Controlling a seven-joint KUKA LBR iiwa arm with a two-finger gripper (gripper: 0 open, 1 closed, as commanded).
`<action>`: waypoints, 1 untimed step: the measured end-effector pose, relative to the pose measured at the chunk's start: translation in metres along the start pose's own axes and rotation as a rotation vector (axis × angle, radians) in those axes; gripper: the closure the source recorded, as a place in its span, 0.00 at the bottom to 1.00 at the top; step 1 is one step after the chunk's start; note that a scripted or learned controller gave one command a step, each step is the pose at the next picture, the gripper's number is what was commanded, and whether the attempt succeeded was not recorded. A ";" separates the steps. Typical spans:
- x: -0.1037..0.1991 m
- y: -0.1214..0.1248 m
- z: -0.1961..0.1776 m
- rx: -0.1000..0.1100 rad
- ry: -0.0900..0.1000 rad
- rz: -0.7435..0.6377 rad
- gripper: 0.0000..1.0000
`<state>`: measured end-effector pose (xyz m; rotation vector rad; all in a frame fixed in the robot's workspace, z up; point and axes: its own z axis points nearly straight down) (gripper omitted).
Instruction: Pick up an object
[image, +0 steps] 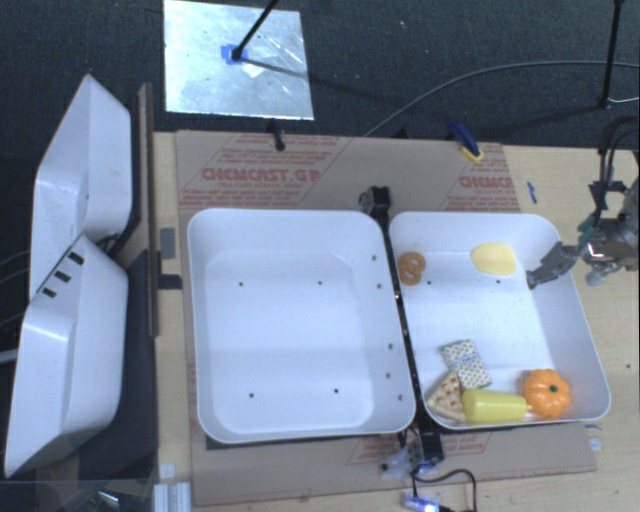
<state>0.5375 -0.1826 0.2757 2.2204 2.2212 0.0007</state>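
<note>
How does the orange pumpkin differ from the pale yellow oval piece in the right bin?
The pumpkin is deep orange with a stem, while the yellow oval piece is pale and smooth. The pumpkin sits at the bin's near right corner, touching a yellow block; the oval piece lies alone near the far wall. Both are rounded and lie in the right bin.

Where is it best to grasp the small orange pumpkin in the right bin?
Grip the pumpkin across its round middle, coming from above. It sits in the near corner of the right bin, with the yellow piece touching its left, so side approaches look blocked.
</note>
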 end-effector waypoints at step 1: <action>0.000 0.000 0.000 0.000 0.000 0.000 0.00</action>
